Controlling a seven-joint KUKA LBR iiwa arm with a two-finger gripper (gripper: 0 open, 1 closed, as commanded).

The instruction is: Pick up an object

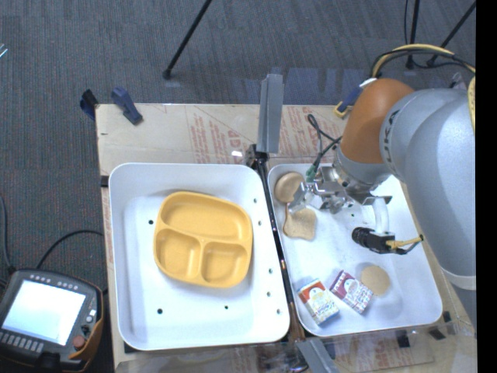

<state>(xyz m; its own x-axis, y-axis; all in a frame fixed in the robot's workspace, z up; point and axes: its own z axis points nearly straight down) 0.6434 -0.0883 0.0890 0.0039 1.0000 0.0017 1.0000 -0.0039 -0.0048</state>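
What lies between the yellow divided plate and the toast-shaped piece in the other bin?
In the camera view, between yellow plate and toast piece: the bins' adjoining rims.

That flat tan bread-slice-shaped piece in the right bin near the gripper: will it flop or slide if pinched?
The flat tan bread-slice-shaped piece lies low on the right white bin, so fingers will probably struggle to get under it. It looks thin and light, likely sliding on the smooth floor when nudged. Stiffness cannot be told.

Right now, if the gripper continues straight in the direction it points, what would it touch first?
The gripper points down-left in the right bin. It would probably meet the tan toast-shaped piece first, though depth is unclear from this slanted view.
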